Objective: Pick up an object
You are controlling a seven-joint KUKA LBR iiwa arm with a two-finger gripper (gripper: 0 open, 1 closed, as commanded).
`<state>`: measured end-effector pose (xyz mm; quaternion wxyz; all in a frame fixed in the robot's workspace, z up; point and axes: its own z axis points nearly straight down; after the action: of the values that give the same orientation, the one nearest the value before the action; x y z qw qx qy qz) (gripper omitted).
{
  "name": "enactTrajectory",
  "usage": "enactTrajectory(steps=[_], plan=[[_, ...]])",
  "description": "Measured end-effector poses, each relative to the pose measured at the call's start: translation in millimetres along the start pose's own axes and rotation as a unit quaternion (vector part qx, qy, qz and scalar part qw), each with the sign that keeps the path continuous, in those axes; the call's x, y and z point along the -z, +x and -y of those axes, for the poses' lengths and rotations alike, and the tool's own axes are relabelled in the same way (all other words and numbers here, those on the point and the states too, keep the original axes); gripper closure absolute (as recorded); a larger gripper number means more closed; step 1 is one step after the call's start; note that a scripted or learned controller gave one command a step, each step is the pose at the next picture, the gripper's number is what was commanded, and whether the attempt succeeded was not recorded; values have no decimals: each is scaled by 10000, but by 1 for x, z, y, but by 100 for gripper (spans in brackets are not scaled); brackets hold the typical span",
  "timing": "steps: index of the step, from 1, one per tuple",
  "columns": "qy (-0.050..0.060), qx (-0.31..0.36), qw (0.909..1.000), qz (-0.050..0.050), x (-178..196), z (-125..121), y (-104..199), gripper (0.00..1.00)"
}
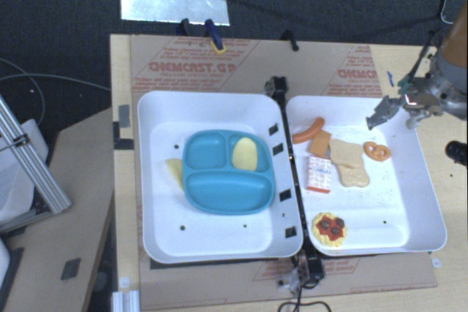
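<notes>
Over the right bin's upper right corner you see the gripper, its two dark fingers spread wide with nothing between them. Just below and slightly left of those fingers lies the pretzel, a small brown twisted loop, close but apart from them. Further left in the same bin you find a smooth orange sausage, an orange cracker, two pale slices of bread overlapping, a white packet with red print, and near the front edge a round yellow pastry with red filling. Your left bin holds a glossy blue divided plate with a pale yellow lemon in its upper right compartment, and a yellowish wedge sticking out beside the plate's left edge. Both bins rest on a cardboard sheet on the counter.
</notes>
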<state>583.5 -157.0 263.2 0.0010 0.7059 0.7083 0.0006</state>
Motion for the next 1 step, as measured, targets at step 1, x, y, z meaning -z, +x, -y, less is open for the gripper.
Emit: enactTrajectory(steps=[1], plan=[[14, -20, 10000, -2, -74, 6, -32, 0]])
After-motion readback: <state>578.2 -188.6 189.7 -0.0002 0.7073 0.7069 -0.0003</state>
